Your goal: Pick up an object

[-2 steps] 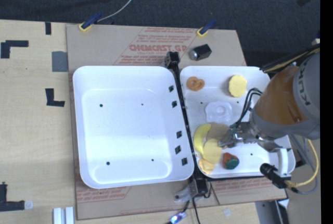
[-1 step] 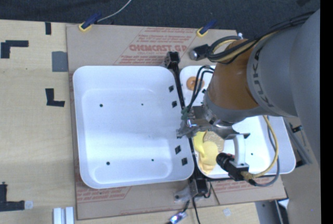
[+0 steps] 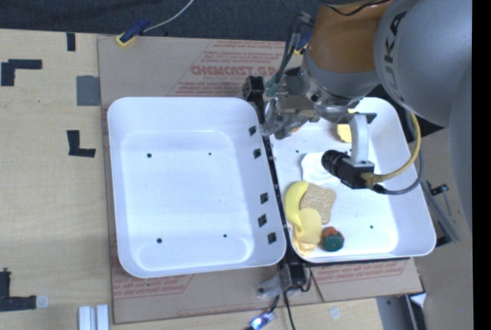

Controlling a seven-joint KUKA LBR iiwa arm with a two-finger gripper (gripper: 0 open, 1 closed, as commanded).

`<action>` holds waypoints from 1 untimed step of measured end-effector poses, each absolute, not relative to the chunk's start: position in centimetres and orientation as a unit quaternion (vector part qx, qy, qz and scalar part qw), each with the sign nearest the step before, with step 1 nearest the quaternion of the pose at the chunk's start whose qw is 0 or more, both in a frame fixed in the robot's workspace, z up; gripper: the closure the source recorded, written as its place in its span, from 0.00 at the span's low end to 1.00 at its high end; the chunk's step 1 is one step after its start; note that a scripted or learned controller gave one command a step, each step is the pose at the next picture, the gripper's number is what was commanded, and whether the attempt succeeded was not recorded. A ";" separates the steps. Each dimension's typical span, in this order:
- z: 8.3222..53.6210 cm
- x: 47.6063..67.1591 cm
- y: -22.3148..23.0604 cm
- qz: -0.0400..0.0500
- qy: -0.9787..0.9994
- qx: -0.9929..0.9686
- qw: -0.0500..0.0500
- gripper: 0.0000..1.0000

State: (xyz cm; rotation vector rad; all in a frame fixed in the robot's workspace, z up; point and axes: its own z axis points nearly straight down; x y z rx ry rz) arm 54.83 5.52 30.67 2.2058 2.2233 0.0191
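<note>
Starting from the left, a smooth white left bin [image 3: 184, 190] is seen. In the right bin [image 3: 383, 236], a curved yellow banana [image 3: 294, 202], a speckled bread slice [image 3: 318, 202] and a green ball [image 3: 331, 240] are clustered near. The gripper [image 3: 285, 117] is placed above the divider, its state not clear.

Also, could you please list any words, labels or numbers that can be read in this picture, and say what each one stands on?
"CHEMCRAFT": my best reading of the red print on the brown cardboard sheet behind the bins; it is blurred, so the letters are uncertain.
Smaller red print beside and under that word: too blurred to read.
Faint red print on the cardboard's front edge: too small to read.
Dark lettering on the grey arm: cut off and curved away, not readable.
</note>
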 end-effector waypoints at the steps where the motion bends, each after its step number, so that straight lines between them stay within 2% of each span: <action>1: 27.9 52.3 6.6 -0.002 0.708 0.706 -0.001 1.00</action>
